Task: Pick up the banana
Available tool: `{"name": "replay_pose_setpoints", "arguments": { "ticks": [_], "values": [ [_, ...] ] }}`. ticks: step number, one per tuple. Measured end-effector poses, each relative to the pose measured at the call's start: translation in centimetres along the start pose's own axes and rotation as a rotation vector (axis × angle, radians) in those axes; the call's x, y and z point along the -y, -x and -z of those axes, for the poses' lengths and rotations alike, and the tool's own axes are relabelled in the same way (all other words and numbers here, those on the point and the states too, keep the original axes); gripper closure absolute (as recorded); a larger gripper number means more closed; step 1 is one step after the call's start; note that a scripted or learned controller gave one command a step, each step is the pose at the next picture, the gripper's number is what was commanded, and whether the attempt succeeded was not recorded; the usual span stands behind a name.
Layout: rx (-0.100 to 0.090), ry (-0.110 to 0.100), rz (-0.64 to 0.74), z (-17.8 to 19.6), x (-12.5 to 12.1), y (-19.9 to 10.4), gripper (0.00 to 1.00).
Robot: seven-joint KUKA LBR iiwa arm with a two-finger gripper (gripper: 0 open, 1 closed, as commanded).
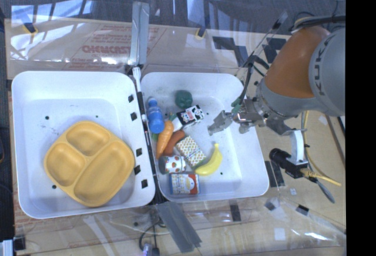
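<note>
The yellow banana (212,162) lies curved on the floor of the right bin (247,181), near its lower middle, beside a patterned box (191,150). My gripper (219,124) hangs over the right bin, above and slightly right of the banana, well apart from it. Its fingers look spread, with nothing between them. The grey arm with the orange band (294,67) reaches in from the right.
The right bin also holds a blue bottle (154,117), a carrot (165,137), a green object (184,98), a black-and-white carton (190,114) and two small cans (183,183). A yellow divided plate (88,162) lies in the left bin (35,90).
</note>
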State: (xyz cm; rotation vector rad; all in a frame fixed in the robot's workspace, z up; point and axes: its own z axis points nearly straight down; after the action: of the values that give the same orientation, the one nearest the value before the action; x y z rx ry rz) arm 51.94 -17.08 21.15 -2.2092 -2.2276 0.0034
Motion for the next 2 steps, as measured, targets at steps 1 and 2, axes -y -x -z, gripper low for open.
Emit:
{"name": "replay_pose_setpoints", "arguments": {
  "ticks": [1,2],
  "values": [
    [0.003,0.009,0.040,-11.6,1.1,0.3,0.00],
    [0.001,0.011,0.046,-10.5,1.0,0.2,1.00]
  ]
}}
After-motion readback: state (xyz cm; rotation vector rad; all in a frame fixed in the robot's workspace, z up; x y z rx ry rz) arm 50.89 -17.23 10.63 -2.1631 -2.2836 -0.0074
